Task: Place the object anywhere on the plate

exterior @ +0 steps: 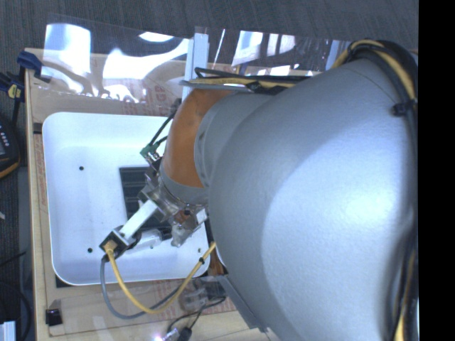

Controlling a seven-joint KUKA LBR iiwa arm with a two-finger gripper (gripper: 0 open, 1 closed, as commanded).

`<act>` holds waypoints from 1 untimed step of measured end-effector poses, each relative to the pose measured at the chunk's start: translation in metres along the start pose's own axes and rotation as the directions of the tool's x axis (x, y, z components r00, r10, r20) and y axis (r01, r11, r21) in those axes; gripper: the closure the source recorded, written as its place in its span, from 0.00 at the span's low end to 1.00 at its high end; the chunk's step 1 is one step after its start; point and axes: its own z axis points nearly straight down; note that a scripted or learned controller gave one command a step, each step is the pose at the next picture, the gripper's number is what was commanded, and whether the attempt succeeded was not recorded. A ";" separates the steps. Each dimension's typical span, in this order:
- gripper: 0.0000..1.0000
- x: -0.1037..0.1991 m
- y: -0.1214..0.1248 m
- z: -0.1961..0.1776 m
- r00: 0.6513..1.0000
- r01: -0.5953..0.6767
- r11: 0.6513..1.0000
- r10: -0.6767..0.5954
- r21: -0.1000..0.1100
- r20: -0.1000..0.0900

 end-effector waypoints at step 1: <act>0.00 -0.028 0.046 -0.130 0.998 0.068 0.998 -0.068 -0.002 -0.005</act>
